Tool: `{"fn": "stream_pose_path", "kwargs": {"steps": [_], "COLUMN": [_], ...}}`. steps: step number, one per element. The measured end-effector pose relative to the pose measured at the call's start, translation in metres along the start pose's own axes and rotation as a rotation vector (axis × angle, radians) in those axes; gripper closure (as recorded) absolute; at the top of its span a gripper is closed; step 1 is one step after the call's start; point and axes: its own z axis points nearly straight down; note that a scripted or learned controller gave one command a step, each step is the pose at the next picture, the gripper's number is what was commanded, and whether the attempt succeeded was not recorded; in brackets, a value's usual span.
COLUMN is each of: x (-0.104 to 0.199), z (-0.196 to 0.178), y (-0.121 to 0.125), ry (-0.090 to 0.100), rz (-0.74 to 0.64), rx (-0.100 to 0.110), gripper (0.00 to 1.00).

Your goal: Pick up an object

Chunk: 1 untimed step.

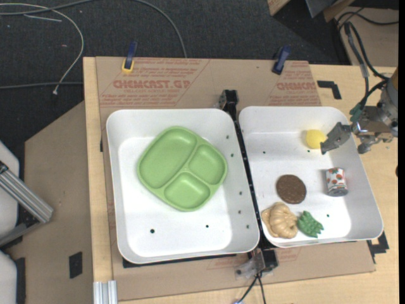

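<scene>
We count 5 objects in the right bin (369, 189), 1 green plate (182, 168) left.
Gripper (349, 138) jaws spread, holding nothing; small can (336, 182) lies tilted, long axis running near-to-far.

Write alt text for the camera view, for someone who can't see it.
A robot gripper hangs open over the right white bin, beside a yellow ball; the bin also holds a small can, brown disc, tan pumpkin-like toy and green leafy toy. The left bin holds a green divided plate.
</scene>
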Motion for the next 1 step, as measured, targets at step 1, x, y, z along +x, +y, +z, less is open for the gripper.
{"fn": "stream_pose_path", "kwargs": {"steps": [1], "x": [-0.0056], "z": [0.0476], "y": [-0.0073], "ry": [0.001], "rz": [0.001], "rx": [0.003], "gripper": [0.00]}}
